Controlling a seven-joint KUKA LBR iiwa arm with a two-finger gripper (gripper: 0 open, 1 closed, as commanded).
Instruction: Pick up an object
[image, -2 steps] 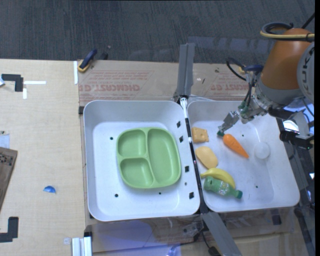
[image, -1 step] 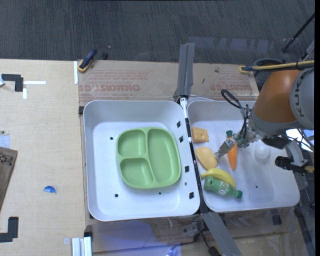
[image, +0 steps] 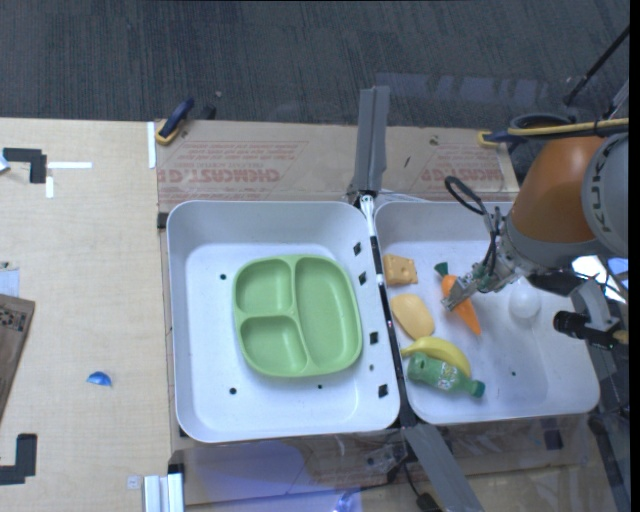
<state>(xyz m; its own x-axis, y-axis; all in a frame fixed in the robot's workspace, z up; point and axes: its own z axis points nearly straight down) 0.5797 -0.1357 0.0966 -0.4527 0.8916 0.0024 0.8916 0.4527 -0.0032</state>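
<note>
Orange tapered carrot (image: 463, 308) with green top.

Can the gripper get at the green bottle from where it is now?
Probably yes. The green bottle lies near the front of the right bin, with only the banana touching its far side. The gripper sits over the carrot, and open bin floor lies between.

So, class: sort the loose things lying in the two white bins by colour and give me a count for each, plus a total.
Green: 2, the tray and the bottle
Yellow: 2, the banana and the lemon-like piece
Orange: 2, the carrot and the small block
White: 1, the egg
Total: 7
</note>
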